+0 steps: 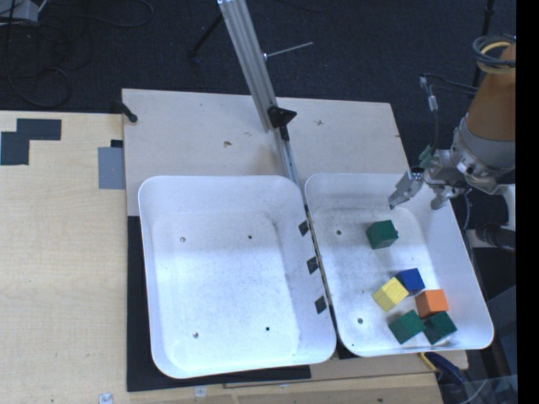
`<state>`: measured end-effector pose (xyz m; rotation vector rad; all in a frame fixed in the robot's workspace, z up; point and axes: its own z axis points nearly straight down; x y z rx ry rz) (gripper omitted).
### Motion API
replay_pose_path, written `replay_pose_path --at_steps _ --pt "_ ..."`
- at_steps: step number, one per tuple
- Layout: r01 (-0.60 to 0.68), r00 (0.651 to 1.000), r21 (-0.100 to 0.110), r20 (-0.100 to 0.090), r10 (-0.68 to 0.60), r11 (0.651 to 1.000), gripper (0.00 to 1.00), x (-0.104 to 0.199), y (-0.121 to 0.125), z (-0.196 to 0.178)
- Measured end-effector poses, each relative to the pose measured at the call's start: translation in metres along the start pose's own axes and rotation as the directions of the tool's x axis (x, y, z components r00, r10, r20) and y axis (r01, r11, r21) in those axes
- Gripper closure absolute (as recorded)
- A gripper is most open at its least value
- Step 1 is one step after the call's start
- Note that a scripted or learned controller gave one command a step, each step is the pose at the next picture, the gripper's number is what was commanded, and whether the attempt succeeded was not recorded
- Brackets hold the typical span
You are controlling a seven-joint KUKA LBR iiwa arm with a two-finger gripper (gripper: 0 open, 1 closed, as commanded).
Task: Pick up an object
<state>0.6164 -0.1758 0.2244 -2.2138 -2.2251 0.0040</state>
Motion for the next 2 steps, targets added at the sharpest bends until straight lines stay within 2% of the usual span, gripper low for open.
replay_pose_path --at_steps 1,2 --pt "-0.005 1.0 0.006 -0.002 0.005 1.0 0.0 -0.001 0.001 0.105" --pt "-0.001 1.0 -0.003 0.0 0.001 1.0 0.0 -0.007 0.023 0.114"
